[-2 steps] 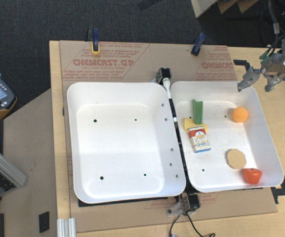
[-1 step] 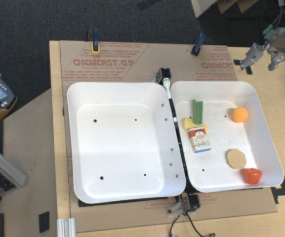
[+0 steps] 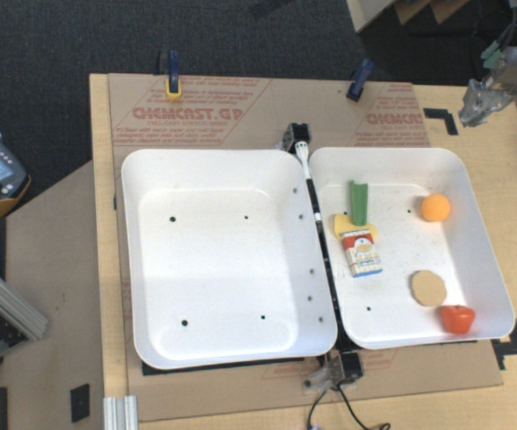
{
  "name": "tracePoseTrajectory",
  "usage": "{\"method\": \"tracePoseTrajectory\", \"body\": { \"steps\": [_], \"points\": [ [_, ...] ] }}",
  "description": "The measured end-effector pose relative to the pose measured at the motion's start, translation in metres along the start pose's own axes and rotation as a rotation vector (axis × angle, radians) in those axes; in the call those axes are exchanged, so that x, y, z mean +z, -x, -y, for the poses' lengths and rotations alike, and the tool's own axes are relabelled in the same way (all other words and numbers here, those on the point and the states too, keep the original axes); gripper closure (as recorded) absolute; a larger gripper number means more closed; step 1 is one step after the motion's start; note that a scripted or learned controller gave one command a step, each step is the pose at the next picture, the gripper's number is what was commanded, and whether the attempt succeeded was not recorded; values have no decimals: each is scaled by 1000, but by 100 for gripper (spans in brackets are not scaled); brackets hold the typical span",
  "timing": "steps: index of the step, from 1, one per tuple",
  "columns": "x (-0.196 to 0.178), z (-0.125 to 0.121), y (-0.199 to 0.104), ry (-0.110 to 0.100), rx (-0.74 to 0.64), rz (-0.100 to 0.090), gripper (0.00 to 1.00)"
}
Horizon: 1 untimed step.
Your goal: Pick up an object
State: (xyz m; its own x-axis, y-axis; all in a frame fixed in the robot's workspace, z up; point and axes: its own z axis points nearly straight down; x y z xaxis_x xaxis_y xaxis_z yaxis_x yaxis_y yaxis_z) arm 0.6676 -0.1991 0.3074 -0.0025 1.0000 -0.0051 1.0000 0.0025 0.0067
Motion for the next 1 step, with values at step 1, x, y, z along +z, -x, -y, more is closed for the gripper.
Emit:
{"method": "tracePoseTrajectory", "body": {
  "steps": [1],
  "points": [
    [-50,-1,-83,2,-5,-3,100]
  ]
}}
